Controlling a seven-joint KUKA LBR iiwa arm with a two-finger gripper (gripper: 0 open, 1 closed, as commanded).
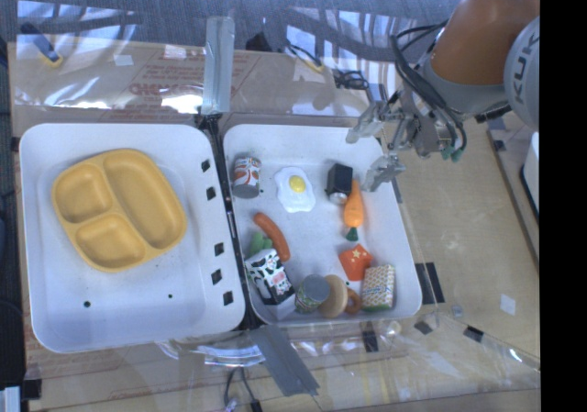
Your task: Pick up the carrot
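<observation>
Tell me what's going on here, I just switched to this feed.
The arm's end effector hangs over the upper right part of the right bin, close above the carrot, which lies on the bin floor near the right wall, not gripped. Around it lie a fried egg, a sausage, a small can and other toy foods. The left bin holds a yellow divided plate.

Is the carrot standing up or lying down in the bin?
Lying down. The carrot rests flat on the floor of the right bin, its green top toward the near end, just below the gripper.
</observation>
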